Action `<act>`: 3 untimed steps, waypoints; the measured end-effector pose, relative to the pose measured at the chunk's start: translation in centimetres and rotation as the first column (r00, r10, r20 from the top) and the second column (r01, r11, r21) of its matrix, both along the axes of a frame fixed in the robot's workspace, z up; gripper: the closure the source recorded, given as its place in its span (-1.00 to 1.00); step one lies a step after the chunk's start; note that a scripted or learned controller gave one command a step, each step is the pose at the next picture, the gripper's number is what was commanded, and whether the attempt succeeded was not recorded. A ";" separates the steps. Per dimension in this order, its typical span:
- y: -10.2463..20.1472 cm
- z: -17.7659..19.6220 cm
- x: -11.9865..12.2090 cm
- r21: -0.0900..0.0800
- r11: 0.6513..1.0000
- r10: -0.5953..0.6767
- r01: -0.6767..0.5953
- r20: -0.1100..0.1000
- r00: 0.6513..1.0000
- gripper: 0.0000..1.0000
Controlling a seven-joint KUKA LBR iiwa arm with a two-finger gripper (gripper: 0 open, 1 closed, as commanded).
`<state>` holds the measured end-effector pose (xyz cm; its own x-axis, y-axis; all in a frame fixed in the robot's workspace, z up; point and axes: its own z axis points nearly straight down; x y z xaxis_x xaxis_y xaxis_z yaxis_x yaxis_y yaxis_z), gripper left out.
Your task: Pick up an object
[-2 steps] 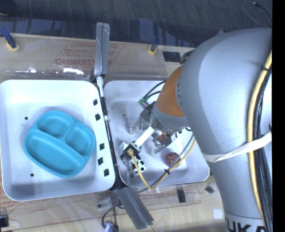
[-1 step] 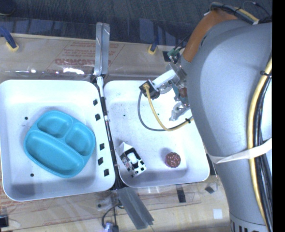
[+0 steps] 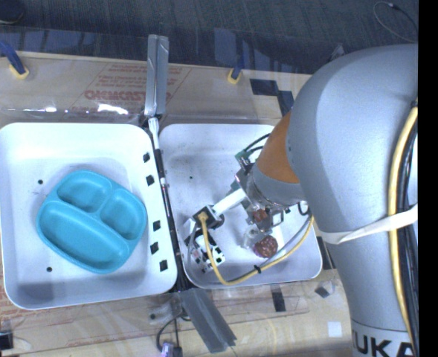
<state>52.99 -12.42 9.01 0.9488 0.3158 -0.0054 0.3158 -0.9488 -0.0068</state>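
The brown round object (image 3: 265,246) lies in the right bin (image 3: 181,155), toward the 5 o'clock part of its floor. I read the gripper (image 3: 261,218) just at the object's 12 o'clock; I cannot tell whether it is open or closed. At 9 o'clock, the left bin (image 3: 25,147) holds a blue divided plate (image 3: 92,220).
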 end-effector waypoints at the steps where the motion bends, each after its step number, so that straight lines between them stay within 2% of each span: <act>1: 1.1 0.1 9.1 -0.002 0.994 -0.112 0.112 0.002 0.994 -1.00; 2: -0.4 0.1 -2.3 -0.002 0.993 -0.115 0.115 0.001 0.993 -1.00; 3: 0.7 0.1 5.9 -0.002 0.996 -0.091 0.091 0.003 0.996 -1.00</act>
